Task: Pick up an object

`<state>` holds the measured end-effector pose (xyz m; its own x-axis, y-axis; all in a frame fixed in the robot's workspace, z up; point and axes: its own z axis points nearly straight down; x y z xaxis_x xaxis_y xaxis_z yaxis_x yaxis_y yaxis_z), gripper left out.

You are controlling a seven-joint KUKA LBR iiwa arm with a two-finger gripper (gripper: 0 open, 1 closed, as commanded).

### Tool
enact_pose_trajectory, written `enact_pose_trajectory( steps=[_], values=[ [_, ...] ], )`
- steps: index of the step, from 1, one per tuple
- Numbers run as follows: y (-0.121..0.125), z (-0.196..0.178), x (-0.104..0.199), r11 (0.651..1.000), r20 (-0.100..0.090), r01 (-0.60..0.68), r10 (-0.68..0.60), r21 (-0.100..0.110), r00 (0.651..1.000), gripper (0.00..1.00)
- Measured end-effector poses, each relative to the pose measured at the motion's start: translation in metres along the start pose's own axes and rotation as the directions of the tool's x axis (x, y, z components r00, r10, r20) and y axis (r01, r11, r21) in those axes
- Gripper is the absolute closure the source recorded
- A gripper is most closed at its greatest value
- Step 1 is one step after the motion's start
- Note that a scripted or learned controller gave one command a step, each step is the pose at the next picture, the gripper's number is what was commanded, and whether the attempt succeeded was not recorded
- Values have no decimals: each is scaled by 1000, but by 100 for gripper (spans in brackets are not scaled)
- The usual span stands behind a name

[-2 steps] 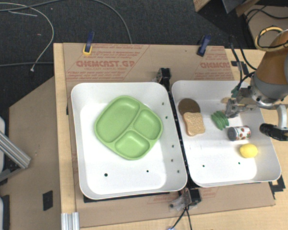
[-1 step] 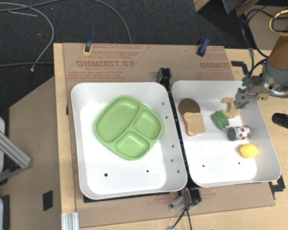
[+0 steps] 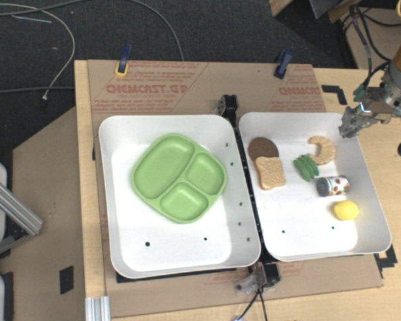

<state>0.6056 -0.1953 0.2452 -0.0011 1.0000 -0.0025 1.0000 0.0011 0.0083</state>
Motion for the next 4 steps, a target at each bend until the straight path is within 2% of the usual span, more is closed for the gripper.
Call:
enact_pose_trajectory(
  steps=[1,2,4],
  values=[
    [1,-13,0,1000,-2,0,0,5,1000,100],
    [-16,-5,41,1000,-5,2,-2,11,1000,100],
    [-47,-8,162,1000,-6,5,-5,11,1000,100]
  ],
)
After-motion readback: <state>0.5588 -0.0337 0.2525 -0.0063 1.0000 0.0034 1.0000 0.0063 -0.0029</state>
